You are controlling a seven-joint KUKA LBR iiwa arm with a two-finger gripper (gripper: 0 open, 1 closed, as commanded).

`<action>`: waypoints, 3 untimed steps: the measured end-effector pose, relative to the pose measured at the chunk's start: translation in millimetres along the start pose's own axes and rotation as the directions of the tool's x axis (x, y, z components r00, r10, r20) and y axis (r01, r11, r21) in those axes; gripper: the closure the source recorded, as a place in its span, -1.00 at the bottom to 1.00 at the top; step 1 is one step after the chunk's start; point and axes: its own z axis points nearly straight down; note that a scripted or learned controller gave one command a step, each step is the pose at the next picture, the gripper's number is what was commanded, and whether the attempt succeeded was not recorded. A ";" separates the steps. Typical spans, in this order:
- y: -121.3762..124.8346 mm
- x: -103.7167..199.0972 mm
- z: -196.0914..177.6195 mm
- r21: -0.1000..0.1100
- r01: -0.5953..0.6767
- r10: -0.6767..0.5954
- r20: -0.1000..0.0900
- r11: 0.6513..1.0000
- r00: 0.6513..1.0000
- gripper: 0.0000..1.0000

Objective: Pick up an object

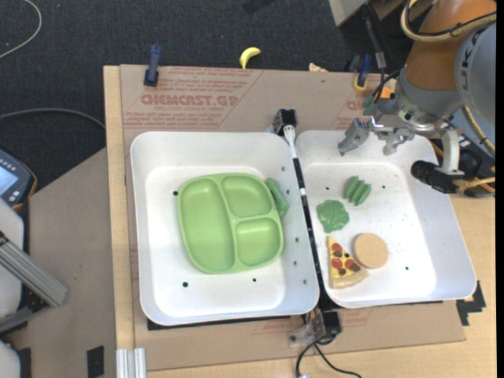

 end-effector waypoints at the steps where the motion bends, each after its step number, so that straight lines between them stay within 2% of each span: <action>1: -69.2 130.8 1.2 0.006 0.008 -0.008 -0.003 1.000 1.000 -1.00; 2: -113.2 169.1 -96.8 -0.005 0.005 -0.005 -0.001 1.000 1.000 -1.00; 3: -157.3 241.5 -218.6 -0.014 0.010 -0.010 -0.005 1.000 1.000 -1.00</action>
